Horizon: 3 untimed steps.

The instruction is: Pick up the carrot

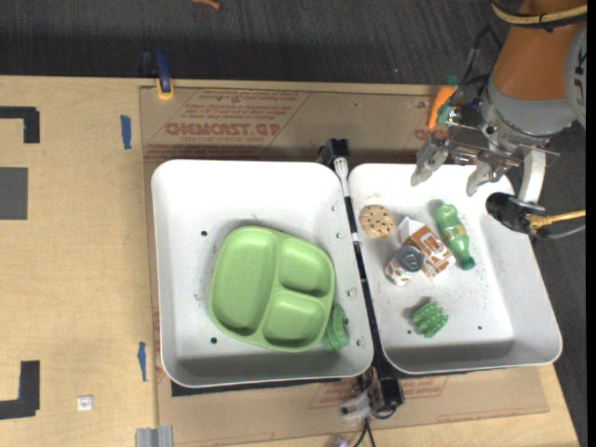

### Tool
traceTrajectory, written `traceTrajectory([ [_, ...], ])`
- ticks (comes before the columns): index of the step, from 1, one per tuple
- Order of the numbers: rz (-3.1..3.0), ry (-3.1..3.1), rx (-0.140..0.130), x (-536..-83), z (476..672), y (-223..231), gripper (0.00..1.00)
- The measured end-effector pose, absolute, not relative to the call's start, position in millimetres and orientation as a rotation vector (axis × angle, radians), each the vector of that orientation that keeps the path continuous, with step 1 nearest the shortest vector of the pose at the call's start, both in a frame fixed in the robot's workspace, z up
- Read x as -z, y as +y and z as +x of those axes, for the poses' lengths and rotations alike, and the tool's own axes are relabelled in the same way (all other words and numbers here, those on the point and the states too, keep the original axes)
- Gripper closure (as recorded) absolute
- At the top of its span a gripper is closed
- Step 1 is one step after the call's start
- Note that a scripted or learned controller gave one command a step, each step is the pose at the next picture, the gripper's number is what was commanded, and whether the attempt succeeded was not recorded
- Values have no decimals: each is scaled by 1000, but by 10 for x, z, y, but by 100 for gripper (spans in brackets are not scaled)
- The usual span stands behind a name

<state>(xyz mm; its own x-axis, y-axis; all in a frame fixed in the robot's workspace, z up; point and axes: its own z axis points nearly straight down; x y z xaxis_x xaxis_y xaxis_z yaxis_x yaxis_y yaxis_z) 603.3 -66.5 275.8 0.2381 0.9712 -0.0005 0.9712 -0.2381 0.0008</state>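
Camera view is showing the gripper hovering spread wide, empty, near what is probably the carrot, seemingly light, stiff and slick, inviting a mid-body pinch.

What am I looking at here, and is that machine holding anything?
A single camera fixed above a bench looks down at a slant. The grey arm with an orange band reaching in from the right is a robot. Its two-finger end effector hovers over the far edge of the right shallow white bin, open, with nothing between its fingers. That bin holds a round tan cookie, a green plastic bottle, an orange and white packet, a small round can and a ridged green toy. The left shallow white bin holds a light green divided plate.
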Motion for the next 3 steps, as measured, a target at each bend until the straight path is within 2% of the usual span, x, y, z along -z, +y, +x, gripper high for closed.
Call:
traceTrajectory([
  [1, 2466, 1949, 3, -1842, 5556, 5, 0],
  [2, 2142, 2301, 1, -2094, 5122, -970, 0],
  [3, 2508, 1890, -1, -2694, 4883, -531, 0],
])
